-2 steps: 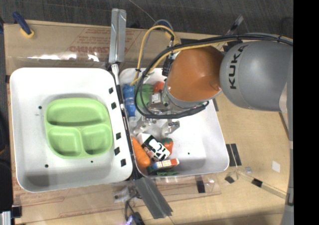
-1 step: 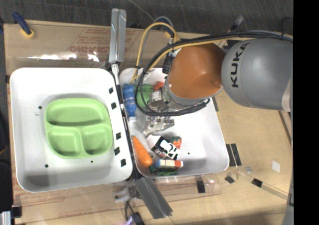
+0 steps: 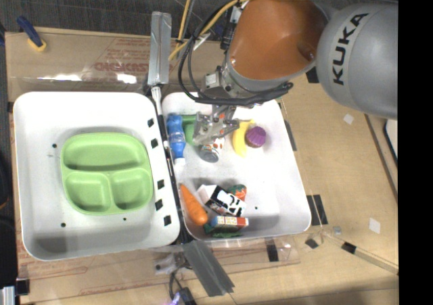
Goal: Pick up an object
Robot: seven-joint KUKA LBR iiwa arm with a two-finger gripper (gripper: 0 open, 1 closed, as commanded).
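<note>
so far: nothing looks lifted; the pick seems at its start, every item lying in the bins.
gripper (image 3: pixel 215 136): low in the right bin (image 3: pixel 287 182), upper half; open or closed cannot be told.
nearby candidates: blue bottle (image 3: pixel 175 136) just left, yellow piece (image 3: pixel 239 139) and purple lid (image 3: pixel 256 136) just right.
front heap: carrot (image 3: pixel 195 207), black-and-white box (image 3: pixel 225 199) lie near the bin's front edge.
left bin (image 3: pixel 30 161): green divided tray (image 3: pixel 105 172).
left to do: grasp and raise one object.
</note>
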